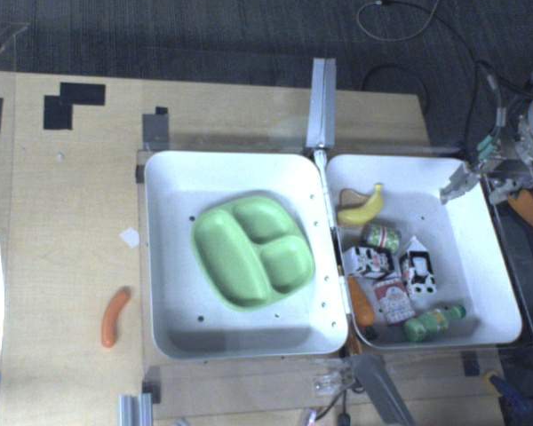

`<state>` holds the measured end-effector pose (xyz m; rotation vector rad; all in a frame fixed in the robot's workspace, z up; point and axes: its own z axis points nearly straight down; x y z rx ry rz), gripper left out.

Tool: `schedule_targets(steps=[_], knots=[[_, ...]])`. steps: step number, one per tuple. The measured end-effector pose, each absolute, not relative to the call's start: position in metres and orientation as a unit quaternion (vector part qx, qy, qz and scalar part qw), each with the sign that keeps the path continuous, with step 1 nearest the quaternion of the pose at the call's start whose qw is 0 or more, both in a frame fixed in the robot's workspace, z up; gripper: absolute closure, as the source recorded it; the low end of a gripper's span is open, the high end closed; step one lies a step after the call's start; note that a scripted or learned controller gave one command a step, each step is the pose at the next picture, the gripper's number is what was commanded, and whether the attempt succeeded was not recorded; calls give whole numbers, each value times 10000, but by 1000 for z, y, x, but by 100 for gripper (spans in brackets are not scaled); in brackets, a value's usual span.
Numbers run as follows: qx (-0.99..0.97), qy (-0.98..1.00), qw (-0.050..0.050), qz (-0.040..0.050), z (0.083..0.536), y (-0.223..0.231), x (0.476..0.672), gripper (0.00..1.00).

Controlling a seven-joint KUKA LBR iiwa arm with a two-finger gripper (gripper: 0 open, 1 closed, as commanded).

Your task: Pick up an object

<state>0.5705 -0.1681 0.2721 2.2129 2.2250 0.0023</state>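
The right bin (480,264) holds a yellow banana (360,207), a green can (382,236), two black-and-white cartons (370,260) (417,272), a red-and-white packet (393,298), an orange carrot-like piece (361,304) and a green bottle (433,320). My gripper (466,180) hangs over the bin's far right corner, above and to the right of all these objects and apart from them. Nothing is seen held in it.
The left bin (169,327) carries a green divided plate (253,251). An orange sausage (114,316) and a small white scrap (129,236) lie on the wooden bench left of the bins. A metal post (322,105) stands behind the gap between the bins.
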Motion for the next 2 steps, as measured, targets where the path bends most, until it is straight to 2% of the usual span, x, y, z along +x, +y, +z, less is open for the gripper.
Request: schedule_targets(steps=[1,2], knots=[[6924,7214,122,80,130,-147,566,0],[7478,6639,76,54,90,-134,519,0]])
